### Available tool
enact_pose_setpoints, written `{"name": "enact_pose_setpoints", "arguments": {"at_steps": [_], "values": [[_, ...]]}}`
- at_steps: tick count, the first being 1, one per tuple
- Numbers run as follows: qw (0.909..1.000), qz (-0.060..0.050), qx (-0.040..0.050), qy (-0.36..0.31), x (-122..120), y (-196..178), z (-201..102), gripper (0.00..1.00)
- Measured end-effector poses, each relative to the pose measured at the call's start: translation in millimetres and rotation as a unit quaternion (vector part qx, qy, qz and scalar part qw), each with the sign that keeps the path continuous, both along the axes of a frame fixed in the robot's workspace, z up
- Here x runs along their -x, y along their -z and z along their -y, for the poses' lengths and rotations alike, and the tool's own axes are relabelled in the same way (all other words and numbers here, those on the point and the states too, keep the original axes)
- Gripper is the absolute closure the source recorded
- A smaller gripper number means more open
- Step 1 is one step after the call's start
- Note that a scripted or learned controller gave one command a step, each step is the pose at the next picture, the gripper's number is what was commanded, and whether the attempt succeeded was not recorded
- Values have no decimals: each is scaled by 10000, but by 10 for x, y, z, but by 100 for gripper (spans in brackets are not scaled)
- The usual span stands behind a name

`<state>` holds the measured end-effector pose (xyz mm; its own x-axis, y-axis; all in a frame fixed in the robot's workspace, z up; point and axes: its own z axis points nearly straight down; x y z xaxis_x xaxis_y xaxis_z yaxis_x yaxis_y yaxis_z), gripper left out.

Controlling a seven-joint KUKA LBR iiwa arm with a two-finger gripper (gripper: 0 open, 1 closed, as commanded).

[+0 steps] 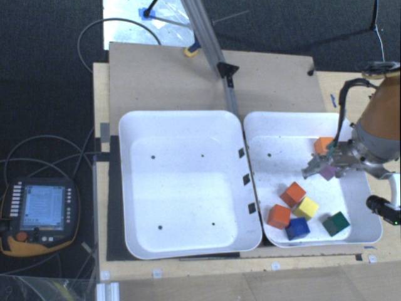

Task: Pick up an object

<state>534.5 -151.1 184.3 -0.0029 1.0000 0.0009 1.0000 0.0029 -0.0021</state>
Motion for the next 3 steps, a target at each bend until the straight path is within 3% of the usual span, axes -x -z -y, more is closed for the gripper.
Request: {"name": "enact_pose_setpoints", "arguments": {"at_steps": [1,2,3], "values": [[10000,-4,0,7,29,453,76,0],[9999,103,39,1,-27,691,99,0],[10000,36,9,-10,8,650,79,100]]}}
